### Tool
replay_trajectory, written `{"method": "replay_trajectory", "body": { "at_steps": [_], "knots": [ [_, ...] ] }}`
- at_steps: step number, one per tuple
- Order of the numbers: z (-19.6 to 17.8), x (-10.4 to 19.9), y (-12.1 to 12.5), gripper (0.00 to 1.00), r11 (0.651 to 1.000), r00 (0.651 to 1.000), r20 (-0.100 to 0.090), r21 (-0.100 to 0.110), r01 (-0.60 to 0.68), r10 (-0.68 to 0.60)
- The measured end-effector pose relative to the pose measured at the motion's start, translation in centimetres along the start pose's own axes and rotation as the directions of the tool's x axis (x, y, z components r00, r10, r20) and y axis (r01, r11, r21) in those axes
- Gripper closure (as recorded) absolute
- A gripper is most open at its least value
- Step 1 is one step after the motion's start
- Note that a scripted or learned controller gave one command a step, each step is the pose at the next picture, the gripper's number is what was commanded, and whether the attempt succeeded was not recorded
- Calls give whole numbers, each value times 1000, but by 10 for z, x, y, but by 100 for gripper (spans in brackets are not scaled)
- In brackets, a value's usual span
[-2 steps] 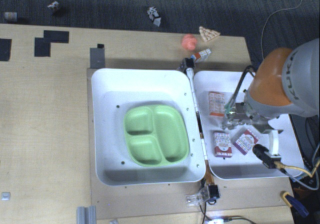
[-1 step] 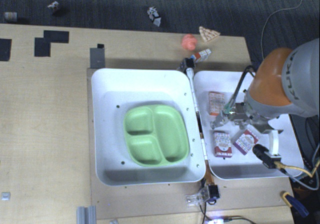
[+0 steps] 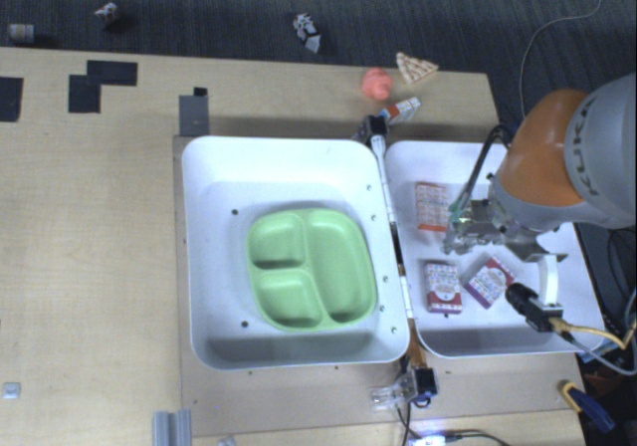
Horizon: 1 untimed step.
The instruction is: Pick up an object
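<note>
Currently we see the gripper (image 3: 468, 235) low in the right bin (image 3: 498, 339), among three small packets: one (image 3: 431, 207) just up-left, one (image 3: 443, 288) below-left, one (image 3: 489, 283) just below. We can't tell its state. Left bin (image 3: 199, 235) holds a green divided tray (image 3: 311, 268).

The left bin (image 3: 199, 235) is white and holds a pale green divided plate (image 3: 312, 268). In the white right bin (image 3: 587, 305) lie three small packets (image 3: 432, 206) (red and white, finely printed). The bench (image 3: 90, 265) is light tan with black patches.
</note>
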<state>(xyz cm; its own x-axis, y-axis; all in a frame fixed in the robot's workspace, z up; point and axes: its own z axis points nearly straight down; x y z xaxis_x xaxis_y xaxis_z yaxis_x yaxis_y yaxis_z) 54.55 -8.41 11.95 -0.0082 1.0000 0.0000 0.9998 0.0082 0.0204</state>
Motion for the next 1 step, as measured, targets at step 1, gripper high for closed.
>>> {"method": "replay_trajectory", "body": {
  "at_steps": [1],
  "knots": [
    [0, 0, 0, 0, 1000, 1000, 0, 0, 0, 0]
  ]
}}
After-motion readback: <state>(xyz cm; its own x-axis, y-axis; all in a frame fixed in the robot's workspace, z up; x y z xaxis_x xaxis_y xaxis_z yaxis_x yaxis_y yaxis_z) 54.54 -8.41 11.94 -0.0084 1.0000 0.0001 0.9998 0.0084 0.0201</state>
